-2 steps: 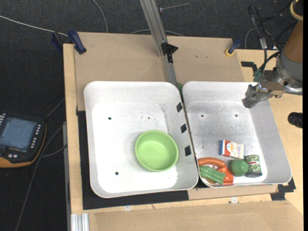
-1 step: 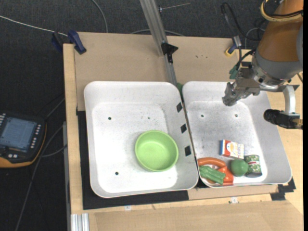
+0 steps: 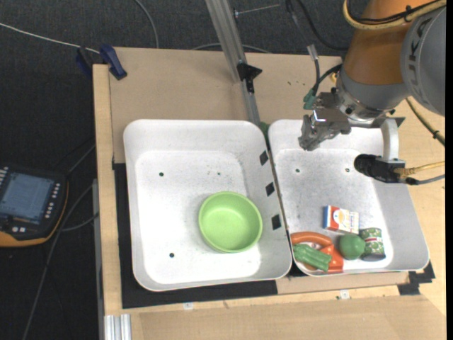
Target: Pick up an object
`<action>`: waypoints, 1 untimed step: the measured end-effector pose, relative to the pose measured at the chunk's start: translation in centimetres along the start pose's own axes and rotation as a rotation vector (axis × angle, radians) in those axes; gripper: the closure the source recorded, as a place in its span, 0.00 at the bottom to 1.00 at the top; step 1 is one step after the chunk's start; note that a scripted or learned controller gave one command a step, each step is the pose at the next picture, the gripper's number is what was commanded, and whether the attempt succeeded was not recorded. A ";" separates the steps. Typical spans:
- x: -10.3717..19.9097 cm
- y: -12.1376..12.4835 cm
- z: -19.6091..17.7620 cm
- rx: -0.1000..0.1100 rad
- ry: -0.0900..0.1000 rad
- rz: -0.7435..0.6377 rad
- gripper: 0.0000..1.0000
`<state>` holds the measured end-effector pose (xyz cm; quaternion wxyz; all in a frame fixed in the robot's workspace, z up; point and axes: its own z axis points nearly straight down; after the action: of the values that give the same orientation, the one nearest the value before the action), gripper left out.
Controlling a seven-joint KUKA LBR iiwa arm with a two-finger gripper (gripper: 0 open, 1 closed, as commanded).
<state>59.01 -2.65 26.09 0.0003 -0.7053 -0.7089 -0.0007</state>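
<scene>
Carton — print unreadable | can label illegible | bowl unmarked

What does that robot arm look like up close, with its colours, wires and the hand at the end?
The arm is grey, with a broad, glossy orange band above the wrist and dark lettering on its casing. A yellow cable loops over the top and black cables run beside it. The hand is a small dark grey metal piece with bits of green near its wiring.
</scene>
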 end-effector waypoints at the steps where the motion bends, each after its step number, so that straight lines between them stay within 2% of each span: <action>1: 4.5 0.9 1.0 0.001 -0.001 0.001 1.00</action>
<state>59.89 1.88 25.14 0.0005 -0.7058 -0.7084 -0.0002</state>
